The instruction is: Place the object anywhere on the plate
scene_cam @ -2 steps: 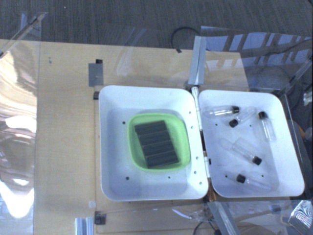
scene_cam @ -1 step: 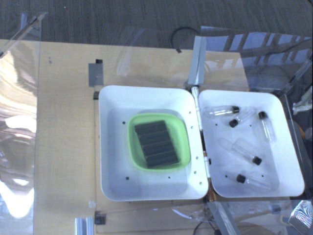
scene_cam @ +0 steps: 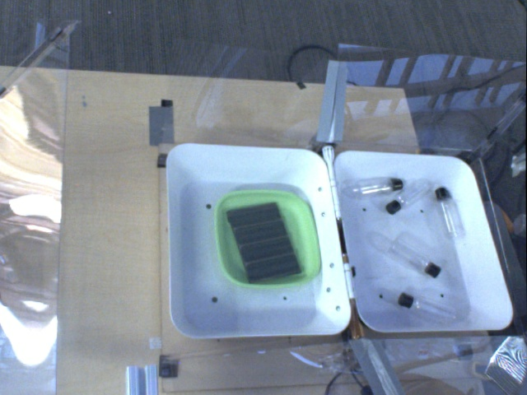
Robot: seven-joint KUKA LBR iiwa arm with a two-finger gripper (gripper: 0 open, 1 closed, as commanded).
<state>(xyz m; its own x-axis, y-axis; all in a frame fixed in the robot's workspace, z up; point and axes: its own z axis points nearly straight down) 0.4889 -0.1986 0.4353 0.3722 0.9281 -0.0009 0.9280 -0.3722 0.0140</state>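
Already we see a dark ribbed rectangular block [scene_cam: 263, 242] centred on the square green plate [scene_cam: 306, 220]; gripper state we cannot tell.

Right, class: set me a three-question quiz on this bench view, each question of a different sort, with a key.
1. True or false: the dark ridged block lies on the green plate.
2. Which bin holds the clear vials with black caps? A the left bin B the right bin
3. Fill in: the plate's colour is ____.

Key: 1 true; 2 B; 3 green. One vial lies near the right bin's far edge.
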